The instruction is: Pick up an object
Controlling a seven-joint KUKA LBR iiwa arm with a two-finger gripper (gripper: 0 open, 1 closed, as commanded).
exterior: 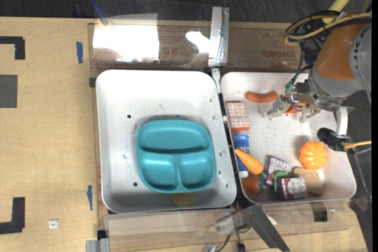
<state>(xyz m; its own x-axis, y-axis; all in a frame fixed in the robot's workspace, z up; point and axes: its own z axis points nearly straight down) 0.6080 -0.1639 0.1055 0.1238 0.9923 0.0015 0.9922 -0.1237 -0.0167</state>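
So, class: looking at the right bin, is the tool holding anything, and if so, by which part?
It cannot be told. The tool sits low beside the sausage in the right bin, but nothing visibly sits in its grip.

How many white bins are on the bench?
2. The left bin holds a teal divided tray; the right bin beside it holds the toy food, with the gripper over it.

The grey arm with its orange band is cut off by the right edge. Its two-finger gripper is too small to read, perhaps overlapping something red. A dark-labelled jar partly hides neighbouring items.
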